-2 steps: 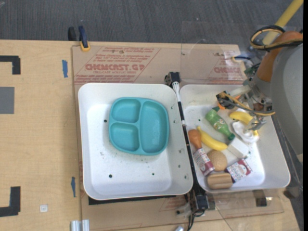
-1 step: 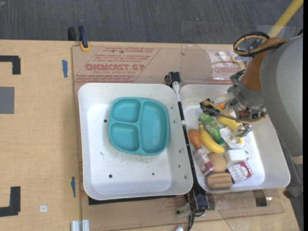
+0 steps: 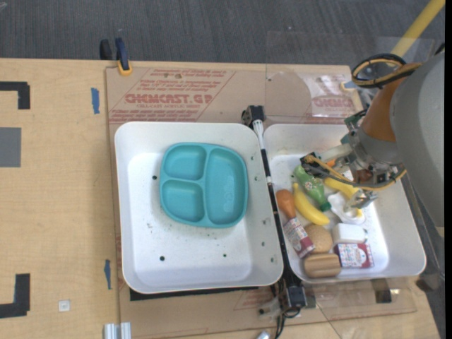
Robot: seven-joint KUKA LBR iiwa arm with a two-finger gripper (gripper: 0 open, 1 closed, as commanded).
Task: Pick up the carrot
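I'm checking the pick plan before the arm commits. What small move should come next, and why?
Probably shift the gripper toward the view's left. It sits over the right bin near the yellow banana, while the carrot lies by the bin's left wall, apart from it. The arm's wrist hides the fingertips.

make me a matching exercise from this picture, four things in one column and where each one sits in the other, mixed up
Things:
1. teal divided plate
2. carrot
3. banana
4. gripper

Places:
A. right bin, at its left wall, beside the divider
B. over the right part of the right bin
C. middle of the left bin
D. right bin, just right of the carrot

Pairs: 1-C, 2-A, 3-D, 4-B
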